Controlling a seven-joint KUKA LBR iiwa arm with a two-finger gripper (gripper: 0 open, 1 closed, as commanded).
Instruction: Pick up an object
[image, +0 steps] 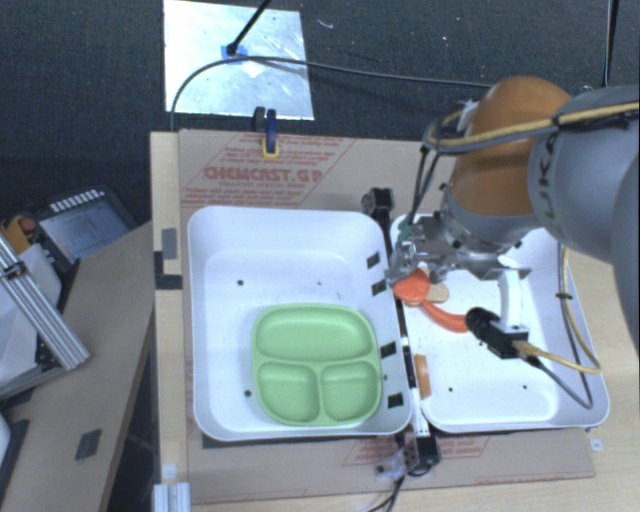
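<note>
— Where is the grey arm's two-finger gripper (415, 262)?

— Low over the right white bin (540, 405), at its left wall near the far corner. Whether it is open or closed, I cannot tell.

— And the things?

— An orange plastic scoop-shaped object (428, 298) lies just beneath it (touching or not is unclear). A light green three-compartment plastic tray (316, 362) rests in the left white bin (225, 300), toward its near edge.

I see white bins (290, 228), a pale green tray (316, 362), an orange utensil (432, 303), and the grey, orange-banded arm (560, 150).
</note>
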